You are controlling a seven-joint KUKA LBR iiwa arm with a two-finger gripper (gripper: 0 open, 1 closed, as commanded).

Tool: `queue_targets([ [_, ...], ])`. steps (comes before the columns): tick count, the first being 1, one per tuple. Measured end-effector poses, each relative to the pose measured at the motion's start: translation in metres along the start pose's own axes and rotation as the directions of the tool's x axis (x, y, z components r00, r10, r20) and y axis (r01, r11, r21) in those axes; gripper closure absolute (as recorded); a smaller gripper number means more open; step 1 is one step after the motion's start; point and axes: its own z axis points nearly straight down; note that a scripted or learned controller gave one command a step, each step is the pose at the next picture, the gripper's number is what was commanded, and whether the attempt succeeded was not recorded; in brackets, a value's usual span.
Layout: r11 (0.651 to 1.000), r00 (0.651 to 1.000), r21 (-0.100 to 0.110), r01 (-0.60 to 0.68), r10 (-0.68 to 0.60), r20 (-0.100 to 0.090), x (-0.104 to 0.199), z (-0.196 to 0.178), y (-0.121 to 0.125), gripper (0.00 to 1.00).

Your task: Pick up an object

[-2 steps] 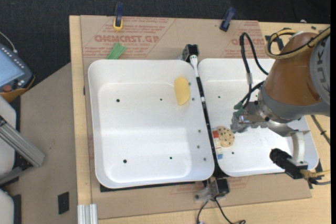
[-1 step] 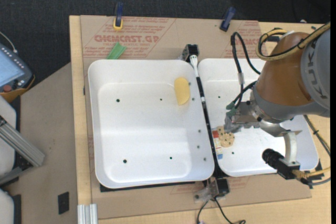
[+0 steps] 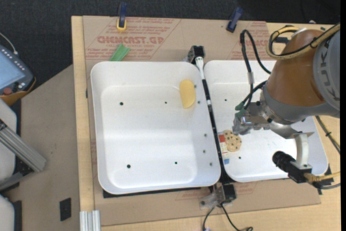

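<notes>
A yellow oblong object (image 3: 187,94) lies in the left bin (image 3: 113,116), near its right wall at the back. A small round tan piece with dark dots (image 3: 232,141) lies in the right bin (image 3: 238,170) near the divider, with a small red and white item (image 3: 223,143) just left of it and a tiny blue bit (image 3: 226,159) below. My gripper (image 3: 241,121) hangs over the right bin, just above and right of the tan piece. The bulky orange and grey arm covers most of that bin.
A black divider bar (image 3: 208,111) runs between the two bins. A green strip (image 3: 119,53) and clamps (image 3: 122,20) sit on the cardboard behind the left bin. The cardboard's edges frame both bins.
</notes>
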Motion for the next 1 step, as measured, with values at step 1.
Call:
queue_targets([
  [1, 1.0, 1.0, 0.006, -0.003, 0.003, -0.001, -0.0112, 0.011, -0.0014, 1.0],
])
